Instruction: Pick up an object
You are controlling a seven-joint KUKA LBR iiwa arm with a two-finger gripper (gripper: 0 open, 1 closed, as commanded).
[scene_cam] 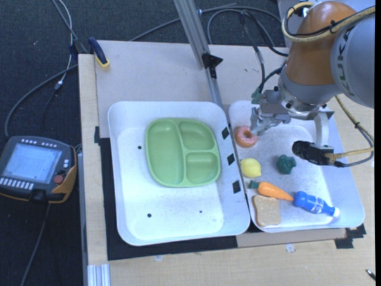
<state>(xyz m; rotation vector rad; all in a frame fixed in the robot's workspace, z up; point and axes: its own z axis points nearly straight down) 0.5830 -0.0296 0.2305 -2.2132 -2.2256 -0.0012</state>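
Over the right-hand shallow white bin we note the grey arm with its orange band reaching in from the right. Its two-finger gripper hangs low at the bin's upper left, just above and touching or nearly touching a pink ring-shaped toy doughnut. We cannot tell from this slant whether the gripper is wide, narrow or closed on anything; the doughnut lies against the bin floor beside the tips, not visibly between them.

Below the doughnut we log a yellow toy lemon near the bin's left wall. To its right sits a small dark green toy broccoli, apart from the lemon. Lower down an orange toy carrot lies slanted, its green end toward the left wall. A tan slice of toy bread rests at the bin's lower left corner, just beneath the carrot. A blue plastic bottle with a white cap lies on its side, close to the carrot's tip.

A black cylindrical fitting with a yellow cable hangs from the arm above the bin's right part.

The left-hand shallow white bin holds a light green three-compartment plastic plate, lying flat toward the bin's upper middle.
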